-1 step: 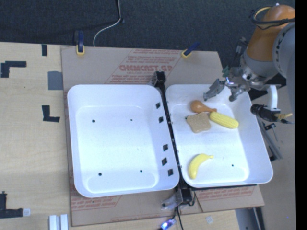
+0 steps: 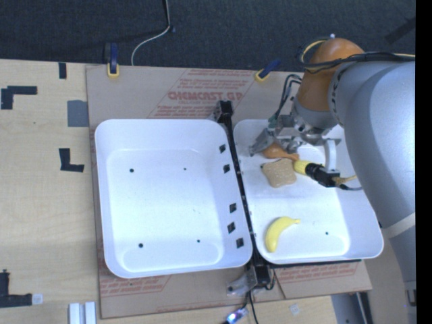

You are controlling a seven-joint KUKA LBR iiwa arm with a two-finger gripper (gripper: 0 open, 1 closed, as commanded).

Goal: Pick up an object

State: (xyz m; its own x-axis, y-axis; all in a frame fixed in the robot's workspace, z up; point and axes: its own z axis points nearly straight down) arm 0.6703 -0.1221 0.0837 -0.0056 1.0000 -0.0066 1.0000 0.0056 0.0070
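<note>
I see the arm (image 2: 378,113) reaching in w/ the gripper (image 2: 277,142) down in the right bin (image 2: 358,238), at that bin's far left corner, just beside the divider btwn bins. Can't tell how the tool is set; it's too small and dark from here. An orange obj (image 2: 275,152) lies right under the gripper, touching or nearly so, can't tell which. A tan sponge-like block (image 2: 279,174) sits just on the near side of the gripper, touching the orange obj. A banana (image 2: 278,232) lies well apart from the gripper, toward the bin's near edge. Left bin (image 2: 162,130) is on the far side of the divider from the gripper.
</note>
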